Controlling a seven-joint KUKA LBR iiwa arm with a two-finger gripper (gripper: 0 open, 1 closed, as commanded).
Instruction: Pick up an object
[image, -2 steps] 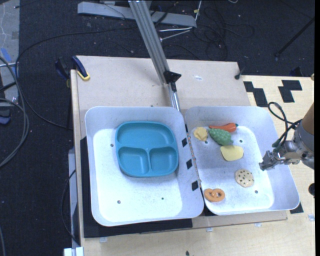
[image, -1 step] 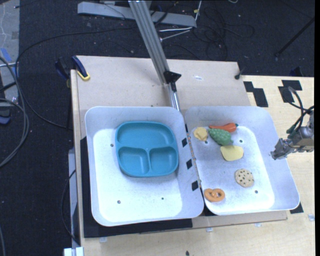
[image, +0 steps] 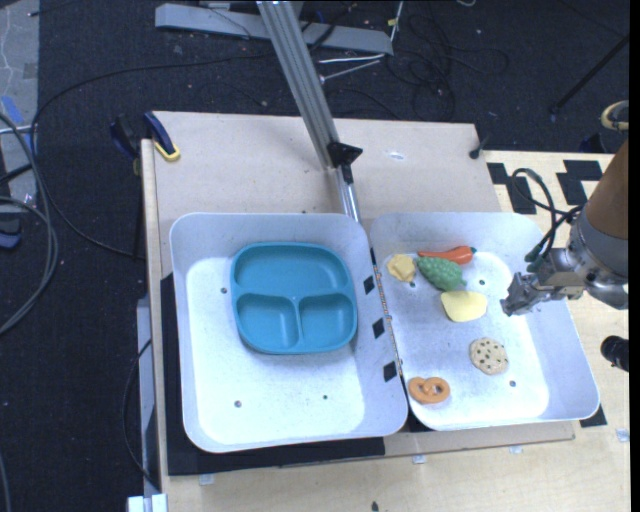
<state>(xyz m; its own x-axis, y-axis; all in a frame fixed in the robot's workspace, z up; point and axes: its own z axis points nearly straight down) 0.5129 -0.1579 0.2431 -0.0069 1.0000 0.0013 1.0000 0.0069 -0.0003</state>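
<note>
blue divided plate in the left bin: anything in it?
Empty. All three compartments of the blue plate show bare blue; the toy foods lie in the right bin.

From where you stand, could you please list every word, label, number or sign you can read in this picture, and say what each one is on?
No readable text anywhere.
The blue divided tray is plain.
The toy foods, such as the cookie and pretzel, carry no lettering.
The black marks on the bench at upper right are shapes, not legible characters.
</note>
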